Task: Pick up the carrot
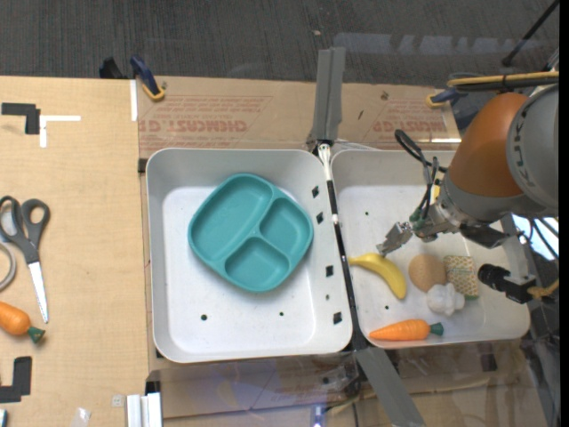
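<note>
Cardboard sheet (267,114) behind bins: red print, upside down, mirrored, possibly "CHEMICAL GU…"; not fully legible.

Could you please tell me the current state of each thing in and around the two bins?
carrot: lying flat at the right bin's near edge, untouched.
banana: lying flat, under the gripper.
gripper: hovering above the banana, holding nothing.
teal plate: right side up in the left bin.
scissors: closed, on the bench.
second carrot: lying on the bench.

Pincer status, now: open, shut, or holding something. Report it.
Pincer: cannot be told from this view whether open or closed. It hangs over the right bin, above the banana, well apart from the carrot.
</note>
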Controlling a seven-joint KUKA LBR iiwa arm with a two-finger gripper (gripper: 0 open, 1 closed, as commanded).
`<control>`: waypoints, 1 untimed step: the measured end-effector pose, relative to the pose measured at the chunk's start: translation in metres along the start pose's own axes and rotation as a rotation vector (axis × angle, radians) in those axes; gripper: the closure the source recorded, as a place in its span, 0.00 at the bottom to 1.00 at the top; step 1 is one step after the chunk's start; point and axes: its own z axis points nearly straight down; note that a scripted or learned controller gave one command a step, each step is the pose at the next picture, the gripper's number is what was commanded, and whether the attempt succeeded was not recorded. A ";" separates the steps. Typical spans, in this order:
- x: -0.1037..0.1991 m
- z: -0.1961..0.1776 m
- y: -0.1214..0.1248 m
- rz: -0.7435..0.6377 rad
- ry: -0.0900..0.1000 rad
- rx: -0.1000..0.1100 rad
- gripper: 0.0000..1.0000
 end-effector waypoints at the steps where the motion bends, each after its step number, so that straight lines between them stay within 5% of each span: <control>1: 0.030 -0.006 -0.047 -0.017 0.002 0.003 0.00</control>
